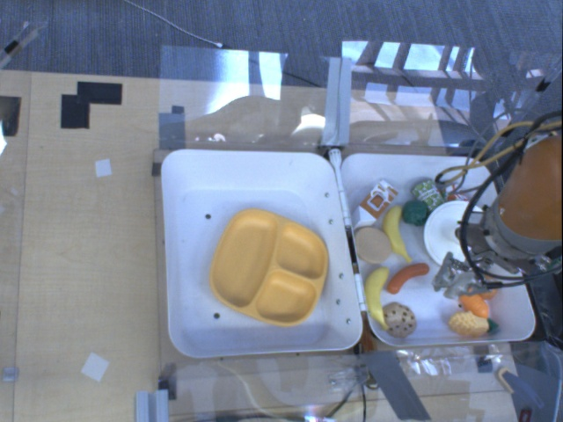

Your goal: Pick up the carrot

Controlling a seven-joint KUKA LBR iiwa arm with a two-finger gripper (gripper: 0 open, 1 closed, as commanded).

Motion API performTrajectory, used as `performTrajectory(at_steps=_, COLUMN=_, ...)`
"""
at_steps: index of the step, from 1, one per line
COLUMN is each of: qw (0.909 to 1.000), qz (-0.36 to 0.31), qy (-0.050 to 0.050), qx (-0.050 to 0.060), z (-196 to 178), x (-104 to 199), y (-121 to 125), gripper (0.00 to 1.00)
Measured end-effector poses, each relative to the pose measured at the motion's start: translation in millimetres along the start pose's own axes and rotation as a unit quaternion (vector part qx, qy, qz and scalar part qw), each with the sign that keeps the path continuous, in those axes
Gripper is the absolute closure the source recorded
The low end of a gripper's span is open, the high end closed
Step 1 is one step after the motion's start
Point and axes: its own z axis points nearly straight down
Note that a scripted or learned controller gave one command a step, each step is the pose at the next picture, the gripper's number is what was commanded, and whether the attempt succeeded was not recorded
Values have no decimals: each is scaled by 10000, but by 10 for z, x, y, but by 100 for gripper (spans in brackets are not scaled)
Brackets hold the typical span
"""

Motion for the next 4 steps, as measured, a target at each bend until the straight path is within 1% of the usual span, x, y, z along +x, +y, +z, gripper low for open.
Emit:
performTrajectory(at_steps=1, qw=9993, qz=382, qy=0, qx=-14, z=-128, x=126, y=71, gripper=100)
performTrajectory(at_steps=2, qw=9962, qz=870, qy=-4, qx=-24, z=-94, x=-364, y=229, gripper=100)
performTrajectory(at_steps=3, qw=9997, qz=230, qy=-1, qx=-6, z=-223, x=-187, y=-147, gripper=100)
performTrajectory(at_steps=4, qw=9800, qz=-1988, qy=-2, qx=-27, z=19, x=233, y=-358, gripper=100)
